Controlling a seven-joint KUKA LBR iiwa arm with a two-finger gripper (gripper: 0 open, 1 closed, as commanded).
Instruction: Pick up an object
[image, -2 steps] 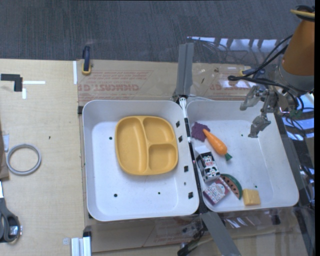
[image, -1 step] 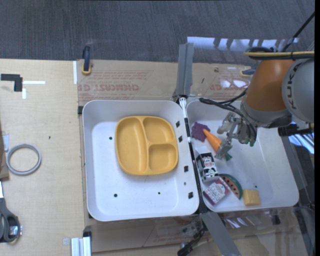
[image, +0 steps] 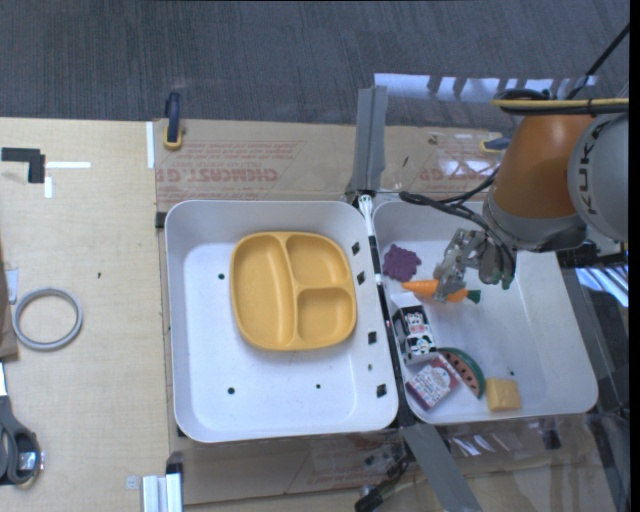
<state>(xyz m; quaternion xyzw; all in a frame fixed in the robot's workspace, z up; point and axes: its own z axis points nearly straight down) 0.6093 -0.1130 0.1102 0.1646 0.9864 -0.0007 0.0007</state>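
Note:
My gripper (image: 452, 274) hangs low in the right bin (image: 545, 330), at its back left part, reaching in from the right. Directly under it lies an orange toy carrot (image: 424, 288) with a green top; the gripper covers the carrot's right half. A purple toy (image: 400, 262) sits just left of the gripper. Nearer the front lie a black-and-white item (image: 413, 333), a watermelon slice (image: 466, 368), a red-and-white packet (image: 430, 386) and a yellow block (image: 503, 395).
The left bin (image: 200, 360) holds a yellow divided plate (image: 293, 290). A grey divider (image: 372, 140) runs between the bins at the back. On the bench to the left lie a roll of tape (image: 45, 318) and scissors (image: 15, 450).

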